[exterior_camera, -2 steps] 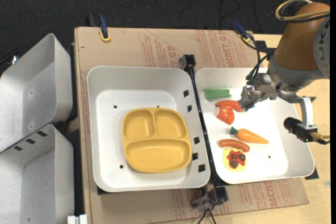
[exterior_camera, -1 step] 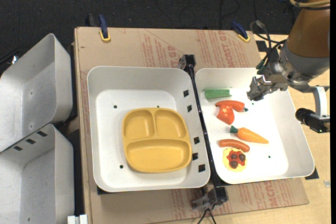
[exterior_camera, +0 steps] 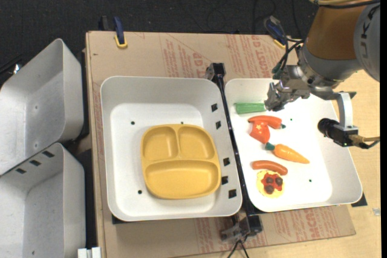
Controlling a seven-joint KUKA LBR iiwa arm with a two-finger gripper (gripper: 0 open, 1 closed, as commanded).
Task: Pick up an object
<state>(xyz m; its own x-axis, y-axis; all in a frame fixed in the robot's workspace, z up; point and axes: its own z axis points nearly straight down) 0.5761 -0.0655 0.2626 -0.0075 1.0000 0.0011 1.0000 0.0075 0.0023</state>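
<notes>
Claw (exterior_camera: 275, 98), mine, at the end of the grey arm (exterior_camera: 338, 27) w/ the orange band, hangs low over the far-left part of the right bin (exterior_camera: 341, 187). Its state: I cannot tell whether it is clenched or released from this angle.

Fig. key, all places given rel. to the green bar (exterior_camera: 249, 108):
- Green bar: lies flat on the bin floor, long axis left-right. The claw sits just beside its right end; touching or apart, cannot tell.
- Red pepper (exterior_camera: 264, 128): just below-right of the bar, apart from it.
- Carrot (exterior_camera: 289, 154): further below-right, past the pepper and close to it, tip pointing right.
- Sausage (exterior_camera: 269, 167): well below the bar, lying left-right, near the carrot.
- Yellow disc (exterior_camera: 271, 182) w/ dark red bits: furthest below the bar, just under the sausage.
- Left bin (exterior_camera: 121, 130): left of the bar, across the two bins' meeting rims.
- Yellow divided plate (exterior_camera: 180, 161): well below-left of the bar, flat on the left bin's floor.
- Bench board (exterior_camera: 157, 51): under both bins.
</notes>
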